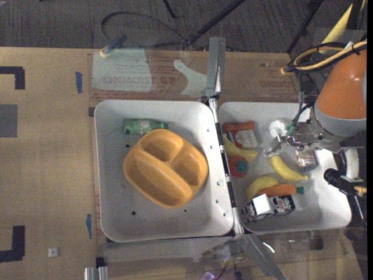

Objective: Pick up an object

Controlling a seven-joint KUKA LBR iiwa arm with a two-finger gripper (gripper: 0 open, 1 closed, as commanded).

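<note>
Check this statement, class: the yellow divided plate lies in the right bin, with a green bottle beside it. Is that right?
Not quite. The camera view shows the yellow divided plate lying in the left bin, not the right one. The green bottle does lie beside it, just past its far edge.

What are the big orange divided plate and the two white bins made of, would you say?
The orange divided plate looks like moulded plastic: even colour, rounded compartments, soft sheen. The white bins seem plastic too, smooth and matte with rounded corners, though painted metal can't be excluded.
</note>
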